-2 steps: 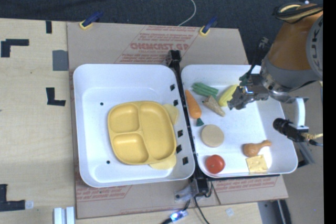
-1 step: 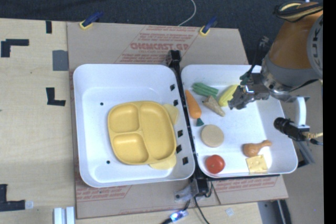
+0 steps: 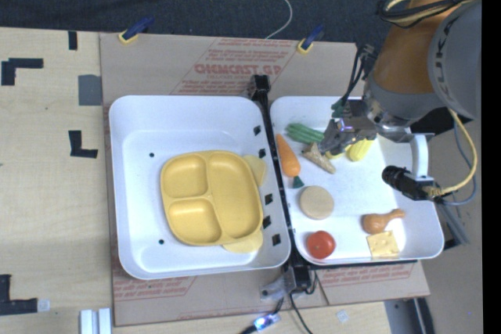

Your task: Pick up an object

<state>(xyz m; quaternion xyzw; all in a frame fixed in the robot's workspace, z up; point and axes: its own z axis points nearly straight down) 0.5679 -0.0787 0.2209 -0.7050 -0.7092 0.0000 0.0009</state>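
the gripper is down in the right bin, at its upper middle, over a small cluster of toy food. its dark fingers look to be parted a little, tips pointing down-left, and nothing clearly sits between them. taking the gripper as the landmark: a green pod-shaped piece lies just to its left, a tan stick-like piece sits right under the tips and may be touching them, and a yellow corn-like piece lies just to its right. the tan piece is the likeliest target. it seems a light, stiff plastic thing, smooth and apt to slide or roll, so the judgement is to close across its narrow width near the middle, not the ends.

further from the gripper, down-left, lies an orange carrot beside the wall between the bins. below the gripper sits a round beige disc, lower still a red tomato, and down-right a brown drumstick touching a pale yellow cheese slice.

by count: eight food pieces in the right bin, one of each kind. the left bin, well left of the gripper, holds one yellow divided plate with three compartments, lying over a pale yellow sheet
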